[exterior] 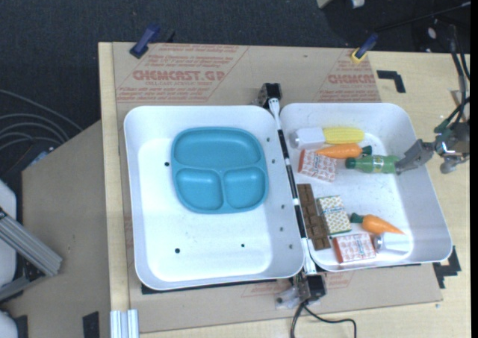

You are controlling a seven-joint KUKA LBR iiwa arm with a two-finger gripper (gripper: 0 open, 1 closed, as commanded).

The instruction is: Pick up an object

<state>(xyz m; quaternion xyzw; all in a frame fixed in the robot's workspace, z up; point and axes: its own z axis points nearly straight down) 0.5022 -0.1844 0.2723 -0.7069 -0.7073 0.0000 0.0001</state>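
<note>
**Crowded bin, tricky pick**

Over the right bin [418, 180], the end effector [413, 156] sits beside the green bottle [371, 164]; its opening I cannot tell. Bottle, carrot [337, 152] and corn [342, 135] lie packed close, so a descent here could nudge neighbours or slip off.

A cardboard-topped bench [224, 68] printed with red lettering stands on dark blue-grey carpet [67, 1], with grey cables [30, 142] looping across the floor at left.
</note>
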